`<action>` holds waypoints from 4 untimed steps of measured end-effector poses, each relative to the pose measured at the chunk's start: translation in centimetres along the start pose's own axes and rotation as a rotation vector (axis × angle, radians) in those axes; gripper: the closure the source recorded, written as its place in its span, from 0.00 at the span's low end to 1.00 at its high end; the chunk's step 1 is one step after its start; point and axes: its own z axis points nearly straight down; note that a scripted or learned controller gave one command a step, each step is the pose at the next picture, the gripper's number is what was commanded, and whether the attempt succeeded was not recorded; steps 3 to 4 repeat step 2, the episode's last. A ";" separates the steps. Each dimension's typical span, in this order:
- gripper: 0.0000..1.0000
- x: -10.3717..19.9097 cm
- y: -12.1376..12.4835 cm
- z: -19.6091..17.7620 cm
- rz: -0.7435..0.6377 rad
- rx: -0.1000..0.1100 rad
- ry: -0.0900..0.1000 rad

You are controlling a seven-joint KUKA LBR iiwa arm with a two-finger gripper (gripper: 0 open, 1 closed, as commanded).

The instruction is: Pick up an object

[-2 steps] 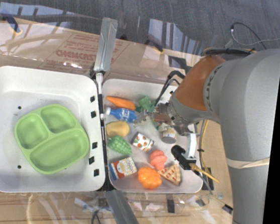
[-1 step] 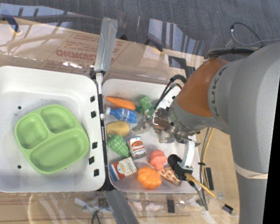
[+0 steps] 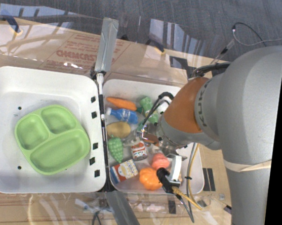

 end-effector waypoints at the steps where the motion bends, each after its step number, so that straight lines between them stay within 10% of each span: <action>1: 1.00 0.0 0.0 -0.9 -0.003 0.003 0.000; 2: 1.00 4.6 0.4 -10.1 -0.008 -0.003 0.001; 4: 1.00 4.6 0.4 -10.1 -0.008 -0.003 0.001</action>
